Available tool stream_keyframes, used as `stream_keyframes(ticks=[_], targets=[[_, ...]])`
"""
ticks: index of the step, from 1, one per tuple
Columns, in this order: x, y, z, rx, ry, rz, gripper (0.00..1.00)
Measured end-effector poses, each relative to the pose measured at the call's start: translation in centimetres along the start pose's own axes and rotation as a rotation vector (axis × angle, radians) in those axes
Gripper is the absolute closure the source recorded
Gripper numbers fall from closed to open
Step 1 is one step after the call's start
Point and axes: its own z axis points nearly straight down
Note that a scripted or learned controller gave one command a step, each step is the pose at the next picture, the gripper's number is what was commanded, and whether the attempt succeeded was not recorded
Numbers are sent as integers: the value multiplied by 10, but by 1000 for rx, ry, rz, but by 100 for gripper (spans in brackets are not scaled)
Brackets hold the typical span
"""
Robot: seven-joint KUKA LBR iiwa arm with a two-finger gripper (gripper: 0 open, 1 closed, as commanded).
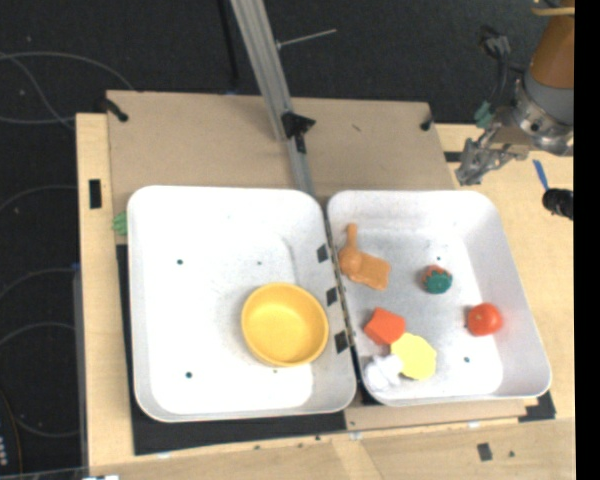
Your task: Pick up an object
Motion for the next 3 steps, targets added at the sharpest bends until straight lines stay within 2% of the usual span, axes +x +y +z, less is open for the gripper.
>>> stream_keyframes(ticks=[3], targets=[[143,-21,-11,5,2,-1,100]])
